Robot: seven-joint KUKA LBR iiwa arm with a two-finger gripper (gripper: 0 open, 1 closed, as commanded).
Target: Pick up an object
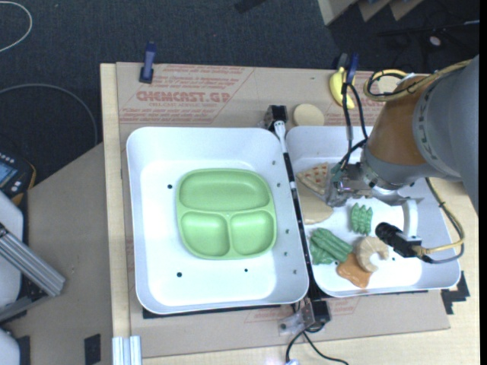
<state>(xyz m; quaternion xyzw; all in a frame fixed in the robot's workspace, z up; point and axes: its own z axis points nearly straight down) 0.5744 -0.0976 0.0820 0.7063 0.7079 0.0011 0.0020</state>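
- Gripper point(335, 194) hangs low in the right bin point(434, 280), beside the pizza slice point(312, 178); whether it pinches anything, I cannot tell.
- Judged step: reaching; next calls for a firm pinch, then lift.

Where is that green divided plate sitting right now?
The green divided plate lies in the middle of the left white bin, on the camera view's left side, away from the gripper over the right bin.

tray point(225, 211) in left bin point(144, 204)
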